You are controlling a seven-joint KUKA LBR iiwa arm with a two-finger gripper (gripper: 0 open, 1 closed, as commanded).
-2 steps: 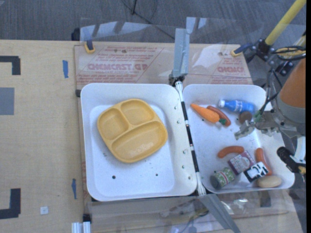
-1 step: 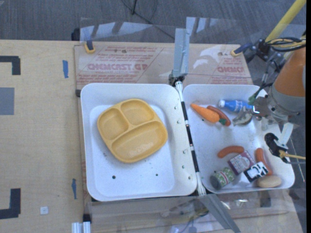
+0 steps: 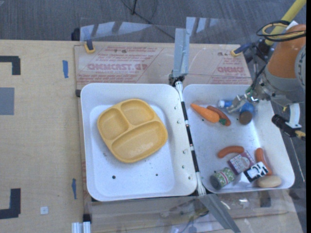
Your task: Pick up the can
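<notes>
The can [image 3: 222, 177] is small, with a green label and a silver end. It lies on its side near the front edge of the right bin [image 3: 272, 144]. My gripper [image 3: 241, 102] hangs over the back of that bin, far from the can. It is just above a small blue and brown cylinder [image 3: 246, 115] and next to a blue and white piece [image 3: 225, 103].
The right bin also holds a carrot [image 3: 206, 113], two sausages [image 3: 230, 151] [image 3: 261, 156], a purple box [image 3: 240, 162], a black and white block [image 3: 255, 171] and a tan bun [image 3: 269, 181]. A yellow divided plate [image 3: 132, 130] lies in the left bin [image 3: 97, 178].
</notes>
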